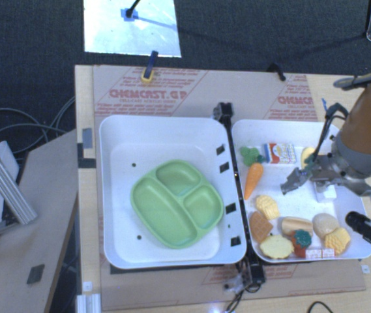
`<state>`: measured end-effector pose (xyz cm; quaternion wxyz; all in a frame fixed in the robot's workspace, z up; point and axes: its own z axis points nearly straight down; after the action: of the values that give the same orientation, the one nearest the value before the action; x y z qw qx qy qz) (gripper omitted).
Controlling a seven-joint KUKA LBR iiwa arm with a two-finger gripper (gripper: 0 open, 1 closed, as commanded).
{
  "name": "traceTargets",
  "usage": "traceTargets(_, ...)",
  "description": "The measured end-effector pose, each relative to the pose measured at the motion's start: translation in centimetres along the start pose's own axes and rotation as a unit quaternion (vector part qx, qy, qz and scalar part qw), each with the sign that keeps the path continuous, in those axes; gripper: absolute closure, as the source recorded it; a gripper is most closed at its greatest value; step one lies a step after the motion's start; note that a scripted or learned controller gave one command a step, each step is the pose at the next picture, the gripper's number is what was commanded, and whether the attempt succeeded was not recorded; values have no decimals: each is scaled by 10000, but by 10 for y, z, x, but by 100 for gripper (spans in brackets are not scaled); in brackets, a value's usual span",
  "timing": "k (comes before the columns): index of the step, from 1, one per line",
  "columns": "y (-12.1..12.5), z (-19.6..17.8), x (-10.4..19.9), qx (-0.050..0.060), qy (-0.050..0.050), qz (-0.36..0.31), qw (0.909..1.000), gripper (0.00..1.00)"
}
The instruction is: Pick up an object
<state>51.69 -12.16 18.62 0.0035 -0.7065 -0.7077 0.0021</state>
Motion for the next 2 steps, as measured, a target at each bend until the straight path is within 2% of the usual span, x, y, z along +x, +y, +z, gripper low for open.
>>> traceTargets(1,2,-4,0,-43,-8,-8,10000,0)
traceTargets(2,3,59,1,-15,-1,1,10000,0)
